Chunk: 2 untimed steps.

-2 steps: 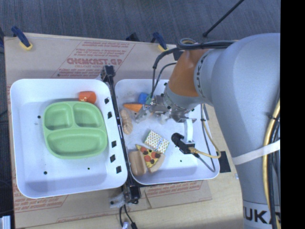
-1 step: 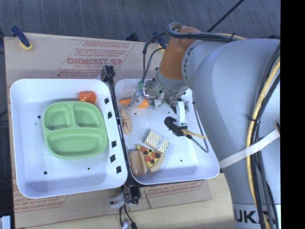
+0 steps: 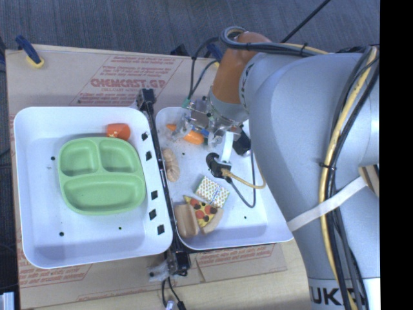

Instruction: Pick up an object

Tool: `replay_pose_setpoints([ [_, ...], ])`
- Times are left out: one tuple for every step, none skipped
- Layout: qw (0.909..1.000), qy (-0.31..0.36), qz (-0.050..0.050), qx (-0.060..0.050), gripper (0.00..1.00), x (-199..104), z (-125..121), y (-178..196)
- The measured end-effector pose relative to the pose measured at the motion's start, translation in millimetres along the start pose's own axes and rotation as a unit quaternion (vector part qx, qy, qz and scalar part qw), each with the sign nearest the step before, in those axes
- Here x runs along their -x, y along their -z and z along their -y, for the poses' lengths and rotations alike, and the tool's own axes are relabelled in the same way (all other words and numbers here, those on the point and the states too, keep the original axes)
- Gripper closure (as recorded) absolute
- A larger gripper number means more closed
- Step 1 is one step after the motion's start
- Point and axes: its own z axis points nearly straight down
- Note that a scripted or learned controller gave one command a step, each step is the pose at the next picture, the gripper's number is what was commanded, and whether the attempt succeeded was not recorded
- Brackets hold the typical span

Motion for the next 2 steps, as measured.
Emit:
replay_pose_setpoints([
  [1.0,0.003,0.0,-0.002,1.0,0,0,10],
  [0.9792,0.203,0.001,0.002,1.0,-13,6,101],
])
